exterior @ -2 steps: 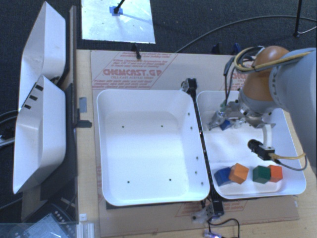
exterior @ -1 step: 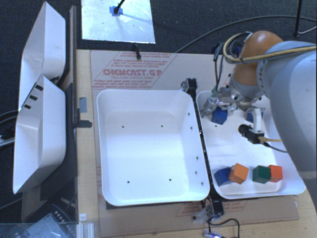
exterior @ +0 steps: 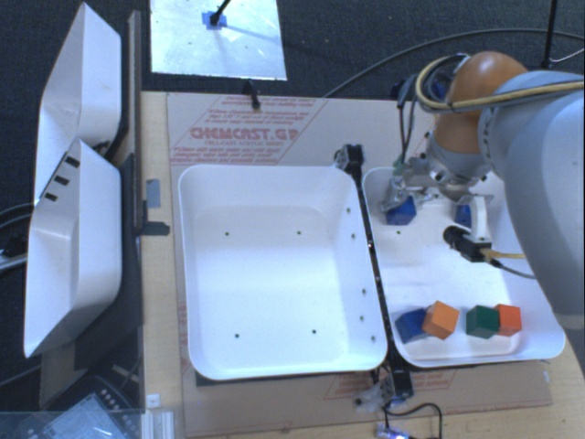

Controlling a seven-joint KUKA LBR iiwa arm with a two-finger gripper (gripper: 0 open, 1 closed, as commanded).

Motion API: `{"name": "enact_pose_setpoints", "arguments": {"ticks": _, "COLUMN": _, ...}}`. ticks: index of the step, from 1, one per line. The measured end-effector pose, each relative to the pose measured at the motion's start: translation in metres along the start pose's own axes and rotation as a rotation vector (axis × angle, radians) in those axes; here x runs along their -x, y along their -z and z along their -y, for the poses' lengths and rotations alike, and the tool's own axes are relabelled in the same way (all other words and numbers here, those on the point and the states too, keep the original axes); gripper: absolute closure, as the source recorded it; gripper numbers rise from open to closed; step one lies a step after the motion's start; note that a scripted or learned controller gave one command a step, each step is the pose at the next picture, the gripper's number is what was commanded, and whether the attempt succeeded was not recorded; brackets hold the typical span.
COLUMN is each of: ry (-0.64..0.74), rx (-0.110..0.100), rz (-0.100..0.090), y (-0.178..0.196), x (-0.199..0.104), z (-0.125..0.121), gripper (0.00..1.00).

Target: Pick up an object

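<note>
Gripper [exterior: 399, 199] sits low over a blue block [exterior: 400, 211] by the right bin's [exterior: 539, 341] wall — cannot tell its opening — crowding there could spoil the pick.

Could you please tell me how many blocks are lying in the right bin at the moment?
5: a blue block at the far end beside the hand, and a blue, an orange, a green and a red-orange one in a row along the near edge. The arm may hide others.

We see smooth glossy white plastic bins [exterior: 274, 190], matt foam-looking blocks [exterior: 441, 319] near gripper [exterior: 402, 198], dull brushed metal plate [exterior: 218, 26] well beyond it, bench sheet [exterior: 247, 126] looks like matt cardboard w/ red print.
</note>
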State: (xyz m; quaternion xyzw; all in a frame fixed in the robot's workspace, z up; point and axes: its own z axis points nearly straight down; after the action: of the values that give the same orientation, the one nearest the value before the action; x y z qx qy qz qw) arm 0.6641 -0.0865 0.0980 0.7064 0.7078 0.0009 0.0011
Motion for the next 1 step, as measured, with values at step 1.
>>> {"name": "enact_pose_setpoints", "arguments": {"ticks": 1, "ry": 0.004, "rx": 0.012, "rz": -0.003, "y": 0.1747, "x": -0.0714, "z": 0.0482, "gripper": 1.00}}
